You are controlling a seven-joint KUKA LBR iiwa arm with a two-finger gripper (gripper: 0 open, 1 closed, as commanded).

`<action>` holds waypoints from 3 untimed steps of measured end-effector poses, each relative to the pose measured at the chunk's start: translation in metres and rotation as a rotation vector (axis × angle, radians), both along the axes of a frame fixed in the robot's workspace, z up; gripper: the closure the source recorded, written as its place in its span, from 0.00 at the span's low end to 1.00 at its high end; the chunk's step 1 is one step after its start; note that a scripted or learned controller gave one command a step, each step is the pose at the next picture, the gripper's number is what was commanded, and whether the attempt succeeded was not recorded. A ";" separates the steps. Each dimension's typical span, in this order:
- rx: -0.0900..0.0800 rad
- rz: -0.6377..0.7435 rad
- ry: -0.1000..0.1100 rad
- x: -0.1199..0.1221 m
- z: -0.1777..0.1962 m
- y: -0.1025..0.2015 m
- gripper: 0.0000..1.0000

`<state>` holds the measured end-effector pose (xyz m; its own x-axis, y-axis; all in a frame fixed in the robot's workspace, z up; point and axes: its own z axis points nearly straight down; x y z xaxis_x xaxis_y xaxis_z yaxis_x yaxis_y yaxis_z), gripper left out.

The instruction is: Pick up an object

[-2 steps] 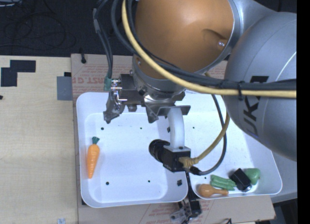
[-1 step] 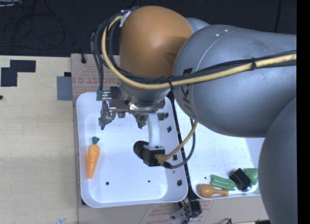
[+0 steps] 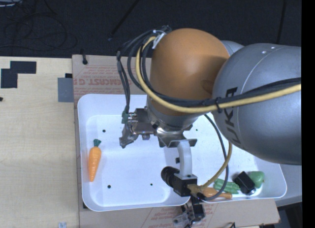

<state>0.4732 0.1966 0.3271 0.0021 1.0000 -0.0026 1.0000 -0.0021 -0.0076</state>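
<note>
— Gripper first: where does it sit?
— Below the orange band of the arm, hanging over the middle of the white bin. Whether it is released or clenched, I cannot tell from this angle.
— And the thing to pick up?
— A toy carrot — orange body, small green leafy top, its narrow tip pointing at the near rim. It lies flat on the bin floor by the left wall, well apart from the gripper.
— Anything else in there?
— Green pieces and a black block, close together in the near right corner.
</note>
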 end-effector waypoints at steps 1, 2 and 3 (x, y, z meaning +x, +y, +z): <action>0.002 0.006 -0.004 0.002 0.008 0.033 0.00; -0.003 0.003 0.003 0.013 -0.072 0.047 0.00; -0.006 0.002 0.013 -0.003 -0.232 0.045 0.00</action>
